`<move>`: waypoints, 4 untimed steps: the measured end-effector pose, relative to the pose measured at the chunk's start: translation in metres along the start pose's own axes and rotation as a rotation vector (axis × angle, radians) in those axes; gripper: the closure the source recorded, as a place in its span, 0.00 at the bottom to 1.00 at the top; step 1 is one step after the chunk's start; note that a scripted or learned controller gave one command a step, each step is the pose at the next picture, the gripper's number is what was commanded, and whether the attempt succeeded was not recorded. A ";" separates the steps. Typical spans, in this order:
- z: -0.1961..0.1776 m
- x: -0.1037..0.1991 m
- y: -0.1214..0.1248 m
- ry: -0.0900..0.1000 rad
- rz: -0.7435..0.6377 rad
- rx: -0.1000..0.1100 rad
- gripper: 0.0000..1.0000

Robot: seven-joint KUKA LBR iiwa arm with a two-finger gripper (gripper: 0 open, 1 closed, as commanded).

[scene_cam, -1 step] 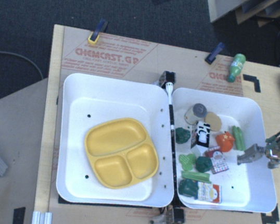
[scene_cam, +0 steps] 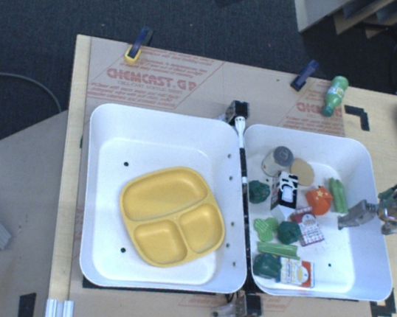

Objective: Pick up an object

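We see the objects to be picked lying in a loose heap in the left half of the right bin [scene_cam: 374, 182]. A red tomato-like piece [scene_cam: 319, 200] sits beside a green pepper-shaped piece [scene_cam: 338, 195] toward the bin's middle. Up from them lie a grey round tin [scene_cam: 282, 157] and a tan disc [scene_cam: 302, 170], just beside each other. A small black-and-white carton [scene_cam: 287, 190] stands between the disc and a dark green lump [scene_cam: 258, 192] near the bin's left wall. Lower down we find a light green leafy piece [scene_cam: 265, 226], another dark green lump [scene_cam: 288, 232], a small printed packet [scene_cam: 310, 230], a green stick [scene_cam: 277, 248] and a flat white-and-orange box [scene_cam: 293, 271] with a dark green piece [scene_cam: 267, 263] touching its left end.

The hand [scene_cam: 350, 217] reaches in from the right, over the bin's bare right half, near the tomato-like piece but apart from it. Nothing shows between its fingers; whether they are spread or pressed together we cannot tell.

The left bin [scene_cam: 113, 133] carries a yellow divided tray [scene_cam: 171, 215] with three compartments. Both bins rest on the cardboard-covered worktop [scene_cam: 158, 80], where a green bottle [scene_cam: 335, 96] lies near the far edge.
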State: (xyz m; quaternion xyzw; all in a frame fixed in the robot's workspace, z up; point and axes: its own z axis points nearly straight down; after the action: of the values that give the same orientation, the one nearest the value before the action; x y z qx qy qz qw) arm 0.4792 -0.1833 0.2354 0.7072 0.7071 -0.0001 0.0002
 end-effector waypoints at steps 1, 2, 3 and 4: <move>0.049 -0.008 0.004 0.003 0.001 0.006 0.00; 0.112 -0.005 -0.001 0.004 0.000 0.007 0.00; 0.153 -0.004 -0.002 0.003 0.000 0.005 0.00; 0.141 -0.005 -0.001 0.000 0.002 -0.001 1.00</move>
State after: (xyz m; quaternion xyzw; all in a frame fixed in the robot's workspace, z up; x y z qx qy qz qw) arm 0.4784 -0.1881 0.0949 0.7077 0.7065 0.0003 0.0005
